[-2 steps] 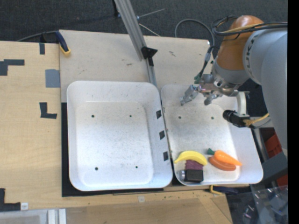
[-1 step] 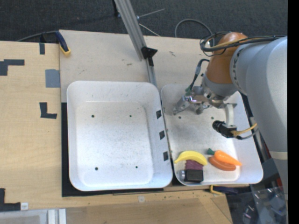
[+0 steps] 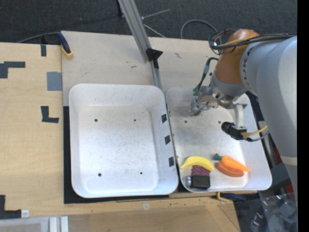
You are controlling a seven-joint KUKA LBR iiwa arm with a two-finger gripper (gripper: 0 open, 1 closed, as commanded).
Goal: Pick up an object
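Over the right-hand bin of a two-bin bench, a grey arm with an orange band reaches in from the right, its pincer hanging low above the bin's far left corner, close to the bin floor. The pincer is small and partly blurred from this height; whether it is spread or closed cannot be told, and nothing can be made out between its tips. The objects on offer lie well apart from it, clustered along the bin's near edge: a yellow banana curved over a dark purple piece, a black block just in front of them against the near rim, and an orange carrot with a green top just beside the banana on its right. A black fitting with a yellow cable hangs off the arm over the bin's right side, between the pincer and the carrot. The left-hand bin sits touching its neighbour along a shared rim marked with small black tabs. A slanted metal rail crosses the far side of the bench, ending near the join between the bins. Grey and dark tape patches mark the wooden surface to the left.
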